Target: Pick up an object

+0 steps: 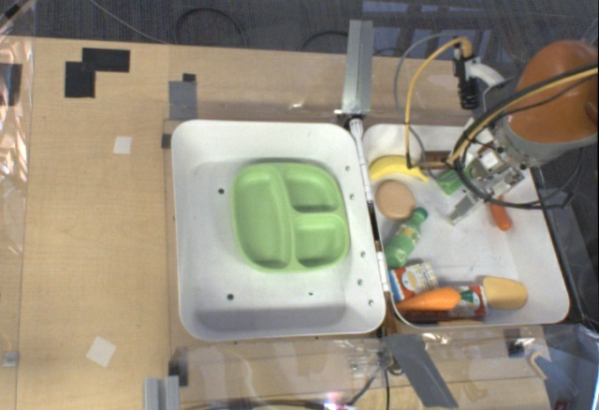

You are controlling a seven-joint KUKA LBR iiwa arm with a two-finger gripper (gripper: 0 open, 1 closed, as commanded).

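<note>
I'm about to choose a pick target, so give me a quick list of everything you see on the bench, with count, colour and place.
Bins: 2, white, side by side on the bench.
Divided tray: 1, green, middle of the left bin.
Banana: 1, yellow, top left of the right bin.
Round disc: 1, tan, just below the banana.
Small bottle: 1, green, below the disc.
Packet: 1, red and white, lower left of the right bin.
Carrot: 1, orange, along the right bin's bottom edge.
Oblong item: 1, tan, bottom right.
Small piece: 1, orange-red, under the wrist.
Arm: 1, grey and orange, from the right.
Gripper: 1, above the right bin.
</note>
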